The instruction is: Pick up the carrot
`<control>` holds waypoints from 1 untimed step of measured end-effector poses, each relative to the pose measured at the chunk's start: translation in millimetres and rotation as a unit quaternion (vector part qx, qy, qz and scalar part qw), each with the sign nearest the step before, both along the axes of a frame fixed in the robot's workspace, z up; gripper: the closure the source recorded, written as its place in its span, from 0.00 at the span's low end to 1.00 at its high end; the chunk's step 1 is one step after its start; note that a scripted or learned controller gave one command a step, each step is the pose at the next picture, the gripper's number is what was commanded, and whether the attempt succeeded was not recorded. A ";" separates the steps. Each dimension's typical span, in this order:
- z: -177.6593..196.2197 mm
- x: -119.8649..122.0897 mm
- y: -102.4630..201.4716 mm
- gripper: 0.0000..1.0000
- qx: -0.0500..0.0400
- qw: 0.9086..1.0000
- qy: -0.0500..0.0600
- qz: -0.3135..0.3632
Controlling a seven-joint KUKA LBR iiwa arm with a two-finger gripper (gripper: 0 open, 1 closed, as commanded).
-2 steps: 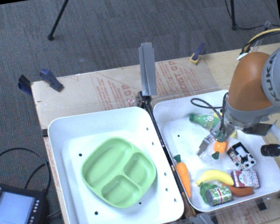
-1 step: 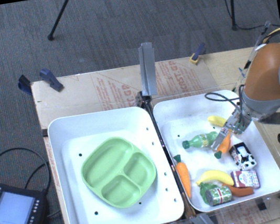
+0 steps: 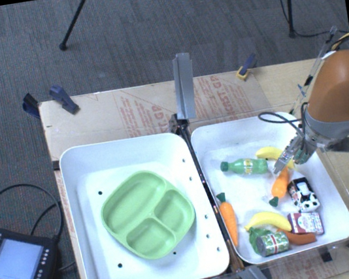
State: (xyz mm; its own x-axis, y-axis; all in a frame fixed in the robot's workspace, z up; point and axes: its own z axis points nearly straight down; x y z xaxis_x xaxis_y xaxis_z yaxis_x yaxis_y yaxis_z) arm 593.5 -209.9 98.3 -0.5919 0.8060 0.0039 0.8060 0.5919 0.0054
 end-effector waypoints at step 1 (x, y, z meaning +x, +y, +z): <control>-1.2 -25.5 60.6 1.00 -0.002 0.989 0.004 -0.146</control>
